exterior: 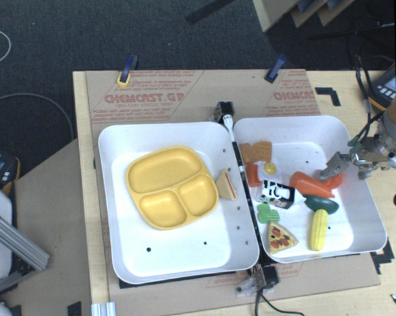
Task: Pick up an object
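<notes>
My pincer (pixel 333 172) hangs low over the right bin (pixel 363 210), its tips just beside the orange-red toy (pixel 314 183) (a carrot, by its green end), but I cannot tell whether they touch it, nor whether they are spread or pressed together. A yellow corn cob (pixel 318 229) lies below that toy, a pizza slice (pixel 280 237) near the front wall. The left bin (pixel 175 255) bears a yellow divided plate (pixel 172 187).

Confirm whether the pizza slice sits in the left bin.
No, the pizza slice lies in the right bin, near its front-left corner.
</notes>
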Robot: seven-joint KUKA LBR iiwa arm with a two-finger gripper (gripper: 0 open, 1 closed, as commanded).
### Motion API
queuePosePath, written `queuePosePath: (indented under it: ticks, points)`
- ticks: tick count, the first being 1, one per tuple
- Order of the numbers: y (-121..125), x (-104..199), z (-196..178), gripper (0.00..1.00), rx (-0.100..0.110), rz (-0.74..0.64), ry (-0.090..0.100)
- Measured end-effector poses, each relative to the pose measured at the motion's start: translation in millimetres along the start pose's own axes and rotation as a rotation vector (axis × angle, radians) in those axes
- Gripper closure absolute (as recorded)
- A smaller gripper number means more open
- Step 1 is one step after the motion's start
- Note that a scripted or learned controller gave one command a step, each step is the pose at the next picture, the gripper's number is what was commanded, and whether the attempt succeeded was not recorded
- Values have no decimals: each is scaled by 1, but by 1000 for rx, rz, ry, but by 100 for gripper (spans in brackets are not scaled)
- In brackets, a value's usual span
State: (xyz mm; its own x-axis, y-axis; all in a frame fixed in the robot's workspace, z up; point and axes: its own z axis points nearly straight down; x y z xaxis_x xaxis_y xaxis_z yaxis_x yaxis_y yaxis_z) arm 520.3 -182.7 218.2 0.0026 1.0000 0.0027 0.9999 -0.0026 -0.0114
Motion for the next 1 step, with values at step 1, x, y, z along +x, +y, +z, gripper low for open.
queuePosePath:
  ticks: [1]
  points:
    - [3, 0, -6, 0, -11, -3, -3]
